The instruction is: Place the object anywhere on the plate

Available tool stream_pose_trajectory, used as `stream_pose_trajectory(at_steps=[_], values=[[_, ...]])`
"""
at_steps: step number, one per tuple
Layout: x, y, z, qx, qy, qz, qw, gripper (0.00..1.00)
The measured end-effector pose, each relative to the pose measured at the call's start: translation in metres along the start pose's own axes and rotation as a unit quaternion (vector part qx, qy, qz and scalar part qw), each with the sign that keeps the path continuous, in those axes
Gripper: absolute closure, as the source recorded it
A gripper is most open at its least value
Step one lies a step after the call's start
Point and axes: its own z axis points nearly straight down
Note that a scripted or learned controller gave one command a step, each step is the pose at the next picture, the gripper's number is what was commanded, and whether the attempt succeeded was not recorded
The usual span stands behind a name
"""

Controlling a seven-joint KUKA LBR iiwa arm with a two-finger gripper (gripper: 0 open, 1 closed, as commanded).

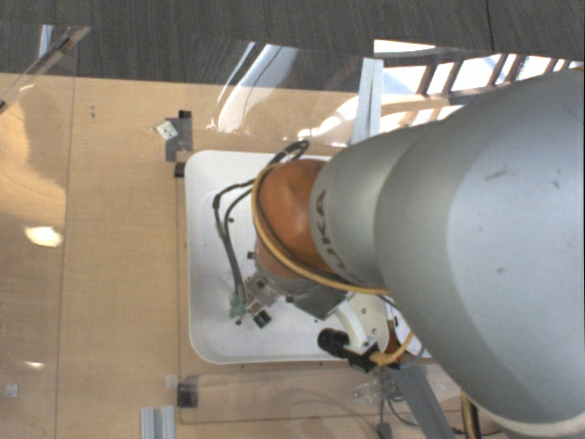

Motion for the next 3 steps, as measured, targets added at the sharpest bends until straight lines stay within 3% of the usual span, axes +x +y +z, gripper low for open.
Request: stream_pose_trajectory(at_steps=[1,2,3], values=[[-0.059,-0.041,-0.085,-0.003,-0.002,-0.118,0.9930,1.00],[-0.007,-0.004,-0.096,-0.002,-0.001,-0.230,0.9732,1.00],[-0.007,-0.004,-0.096,-0.002,-0.001,-0.230,0.9732,0.00]])
